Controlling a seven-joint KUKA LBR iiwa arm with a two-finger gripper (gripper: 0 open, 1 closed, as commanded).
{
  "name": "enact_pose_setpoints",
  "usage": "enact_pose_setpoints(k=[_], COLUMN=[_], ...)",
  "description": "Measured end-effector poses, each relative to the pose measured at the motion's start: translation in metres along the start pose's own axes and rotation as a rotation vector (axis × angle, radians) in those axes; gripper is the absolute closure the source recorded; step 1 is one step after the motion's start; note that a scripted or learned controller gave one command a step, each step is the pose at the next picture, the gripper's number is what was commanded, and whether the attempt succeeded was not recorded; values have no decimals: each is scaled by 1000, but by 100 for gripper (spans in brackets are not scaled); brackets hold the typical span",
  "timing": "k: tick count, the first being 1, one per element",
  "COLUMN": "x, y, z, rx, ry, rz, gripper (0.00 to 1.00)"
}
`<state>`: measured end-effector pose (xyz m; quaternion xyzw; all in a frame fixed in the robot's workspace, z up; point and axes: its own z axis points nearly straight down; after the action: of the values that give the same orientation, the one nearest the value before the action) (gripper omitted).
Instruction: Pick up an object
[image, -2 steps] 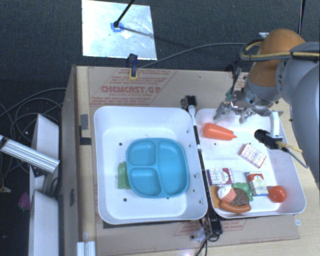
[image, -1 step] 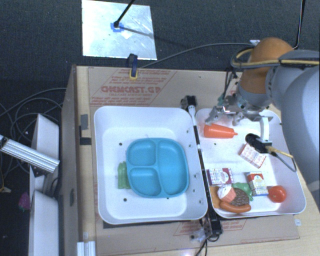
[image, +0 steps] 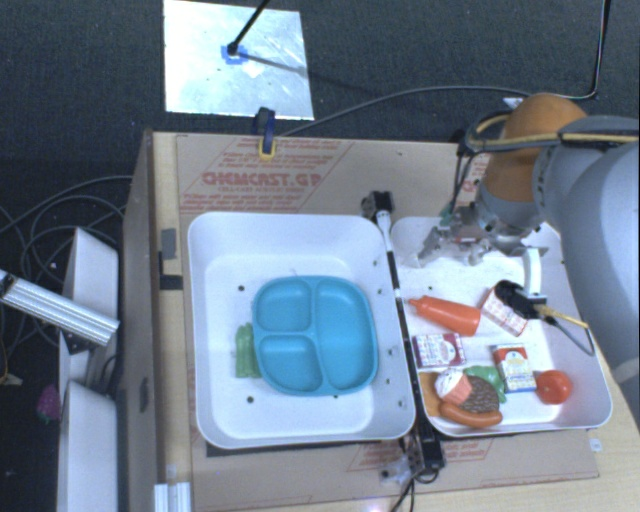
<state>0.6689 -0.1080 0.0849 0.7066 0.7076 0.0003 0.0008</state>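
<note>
The gripper (image: 455, 250) hangs over the right bin (image: 590, 400), at about 11 o'clock within it, just above the bare white floor. Its thin metal fingers (image: 430, 248) stand apart with nothing between them.

The things to pick lie in the lower half of that bin, clear of the gripper. Nearest is a smooth, tapered orange carrot (image: 448, 314), lying on its side at 9 o'clock with its point toward the left wall. At 3 o'clock of the carrot sits a small red-and-white carton (image: 505, 312), boxy and tilted. A second small carton (image: 437, 351) lies flat at 6 o'clock of the carrot, and a third carton (image: 514, 366) is at 3 o'clock of that one. A glossy, round red tomato (image: 553, 386) rests near the bin's 4 o'clock corner. At 6 o'clock a curved orange sausage (image: 470, 415) lies against the front wall, touching a round brown patty (image: 482, 398) and a dark green leaf (image: 492, 378).

The left bin (image: 215, 330) is a shallow, glossy white plastic tray with rounded corners. A sky-blue divided plate (image: 315, 335) with three hollows fills its middle, and a green, ridged strip (image: 245, 352) lies just beside the plate at 9 o'clock.

Both bins sit on a brown cardboard sheet (image: 300, 170) with red print, covering the tabletop.
</note>
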Motion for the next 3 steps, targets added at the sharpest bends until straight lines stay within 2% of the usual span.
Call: enact_pose_setpoints(k=[1, 2, 3], x=[-49, -20, -47], y=[-53, -82, -139], z=[-60, -5, -5], rx=[-1, -12, -15], ry=[-1, -5, -5], rz=[0, 1, 0], gripper=[0, 0, 0])
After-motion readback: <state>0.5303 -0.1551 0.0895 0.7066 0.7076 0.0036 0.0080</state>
